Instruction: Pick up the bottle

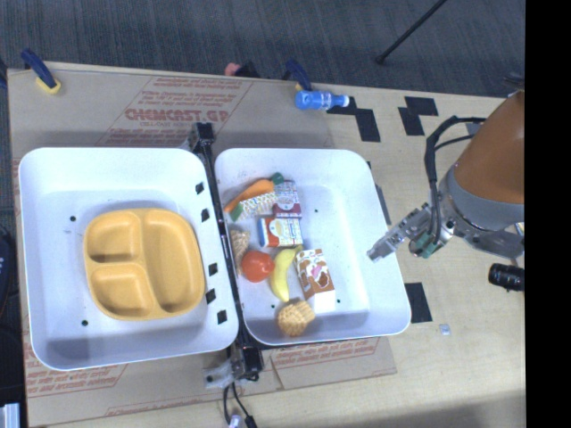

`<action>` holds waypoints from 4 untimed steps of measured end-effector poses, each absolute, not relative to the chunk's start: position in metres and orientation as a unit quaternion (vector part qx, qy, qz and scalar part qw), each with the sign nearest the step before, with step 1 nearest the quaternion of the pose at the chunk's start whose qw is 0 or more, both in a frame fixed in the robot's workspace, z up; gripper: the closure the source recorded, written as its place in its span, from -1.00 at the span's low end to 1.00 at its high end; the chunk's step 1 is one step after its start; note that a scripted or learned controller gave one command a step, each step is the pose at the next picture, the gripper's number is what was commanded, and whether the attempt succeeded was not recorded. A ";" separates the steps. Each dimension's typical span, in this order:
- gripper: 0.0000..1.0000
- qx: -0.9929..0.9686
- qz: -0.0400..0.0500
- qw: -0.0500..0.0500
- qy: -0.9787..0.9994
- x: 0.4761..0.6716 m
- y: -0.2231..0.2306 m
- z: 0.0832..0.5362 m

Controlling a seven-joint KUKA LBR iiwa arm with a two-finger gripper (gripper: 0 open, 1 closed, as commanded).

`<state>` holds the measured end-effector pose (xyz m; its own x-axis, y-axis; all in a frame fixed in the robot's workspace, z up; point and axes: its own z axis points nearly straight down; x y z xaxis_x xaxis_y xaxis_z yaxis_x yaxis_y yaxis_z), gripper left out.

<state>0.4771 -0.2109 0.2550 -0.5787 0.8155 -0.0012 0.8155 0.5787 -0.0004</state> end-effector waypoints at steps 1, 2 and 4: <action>1.00 0.442 0.000 -0.001 0.897 0.477 -0.211 0.247; 1.00 0.395 0.000 -0.003 0.919 0.477 -0.210 0.244; 1.00 0.462 -0.001 0.000 0.887 0.476 -0.211 0.270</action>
<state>0.4764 -0.2115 0.2701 -0.5736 0.8191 0.0000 0.8191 0.5736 -0.0013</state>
